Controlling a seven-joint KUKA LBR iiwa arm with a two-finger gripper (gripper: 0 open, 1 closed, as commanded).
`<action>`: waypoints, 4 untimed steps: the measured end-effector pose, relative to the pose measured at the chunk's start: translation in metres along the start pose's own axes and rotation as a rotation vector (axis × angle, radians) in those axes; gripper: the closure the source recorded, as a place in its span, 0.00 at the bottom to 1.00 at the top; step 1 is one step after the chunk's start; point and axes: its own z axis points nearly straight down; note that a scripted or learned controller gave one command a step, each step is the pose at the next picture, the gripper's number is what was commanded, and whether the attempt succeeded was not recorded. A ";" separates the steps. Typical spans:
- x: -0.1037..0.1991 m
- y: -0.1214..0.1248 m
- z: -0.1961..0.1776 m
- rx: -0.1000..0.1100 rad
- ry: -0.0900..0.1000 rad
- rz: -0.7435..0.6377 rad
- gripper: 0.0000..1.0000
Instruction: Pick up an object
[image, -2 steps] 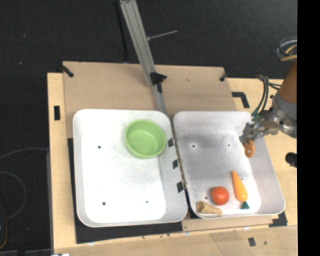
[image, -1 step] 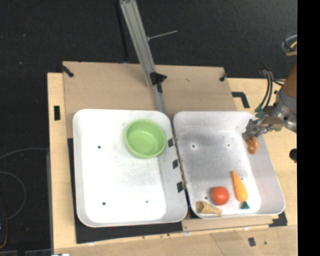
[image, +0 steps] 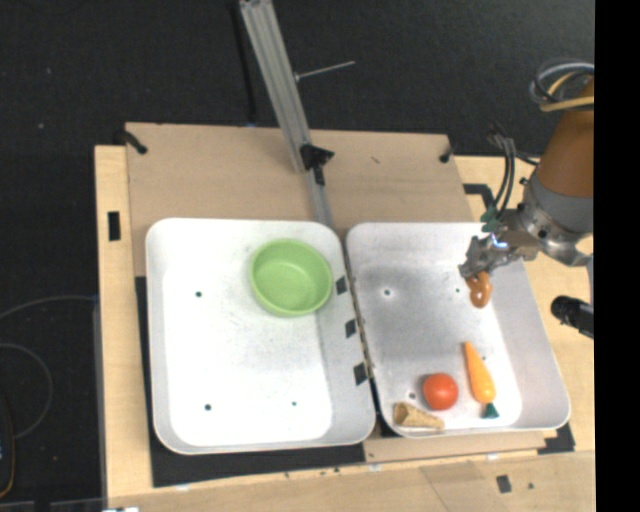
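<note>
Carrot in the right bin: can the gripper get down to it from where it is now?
Probably yes. The carrot lies in the open near the right bin's front corner, apart from the tomato, with bare floor around it. The gripper hangs over the same bin, a small brown object at its tip.

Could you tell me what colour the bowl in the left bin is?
Light green, per the camera view: bowl.

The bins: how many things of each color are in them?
Green: 1, the bowl in the left bin
Orange: 1, the carrot
Red: 1, the tomato
Tan: 1, the wedge
Brown: 1, the small piece at the pincer, over the right bin
Total: 5
</note>
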 end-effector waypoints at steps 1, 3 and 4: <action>0.060 -0.001 -0.005 0.000 0.001 -0.002 1.00; 0.155 0.013 -0.007 0.000 -0.001 0.004 1.00; 0.209 0.009 -0.010 -0.002 -0.001 0.004 1.00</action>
